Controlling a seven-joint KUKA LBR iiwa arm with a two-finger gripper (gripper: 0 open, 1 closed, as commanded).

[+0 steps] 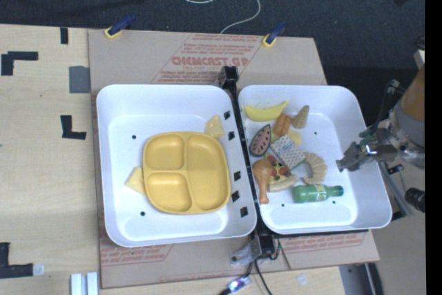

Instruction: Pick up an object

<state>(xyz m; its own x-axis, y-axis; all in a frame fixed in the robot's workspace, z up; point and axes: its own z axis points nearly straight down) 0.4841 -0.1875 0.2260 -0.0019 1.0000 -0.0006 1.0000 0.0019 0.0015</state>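
Hovering at the right bin's (366, 148) rim, tool (347, 161) carrying nothing, finger spread impossible to tell, toy food (286, 152) heaped just beyond for reaching.

Illumination is even and diffuse from overhead. The white bins (110, 148) appear bright with mild glare; shadows are soft. Focus is slightly soft overall, blurrier around the gripper (349, 161)

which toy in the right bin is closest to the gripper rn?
The green bottle, lying on its side at the pile's near-right edge; its cap end points toward the gripper.
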